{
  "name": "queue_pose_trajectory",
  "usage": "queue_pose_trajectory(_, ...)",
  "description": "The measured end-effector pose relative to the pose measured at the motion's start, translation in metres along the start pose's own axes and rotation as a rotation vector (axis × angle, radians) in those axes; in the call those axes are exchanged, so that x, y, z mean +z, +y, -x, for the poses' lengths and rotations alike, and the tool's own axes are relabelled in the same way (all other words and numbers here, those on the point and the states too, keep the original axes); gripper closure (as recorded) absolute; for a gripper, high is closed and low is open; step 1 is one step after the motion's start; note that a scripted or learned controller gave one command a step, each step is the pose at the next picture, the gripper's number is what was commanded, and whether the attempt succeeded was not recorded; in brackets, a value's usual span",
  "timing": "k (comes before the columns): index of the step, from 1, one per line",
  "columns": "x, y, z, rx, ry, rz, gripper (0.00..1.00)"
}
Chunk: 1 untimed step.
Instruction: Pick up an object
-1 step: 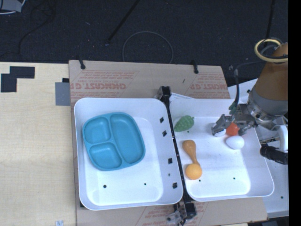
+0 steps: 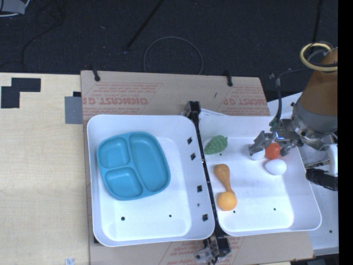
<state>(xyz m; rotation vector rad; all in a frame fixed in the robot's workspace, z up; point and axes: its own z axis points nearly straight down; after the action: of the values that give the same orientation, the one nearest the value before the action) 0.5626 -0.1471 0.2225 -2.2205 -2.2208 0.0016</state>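
1. The arm (image 2: 322,93) has a broad orange band on its upper section, rounded like a drum.
2. A thin ring-shaped loop, pale yellowish, sits at the top of the orange section.
3. Below the orange band comes a grey wrist collar, darker at its lower edge.
4. The gripper (image 2: 263,148) is of grey metal with angular parts and small bluish details.
5. A thin dark cable runs down beside the wrist.
6. A black part with a white piece projects at the arm's lower right.
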Motion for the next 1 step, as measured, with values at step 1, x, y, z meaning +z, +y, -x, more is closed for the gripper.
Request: queue_pose_trajectory(1,0.0488,0.0081,-0.0017,0.000,0.002,-0.006,0.00)
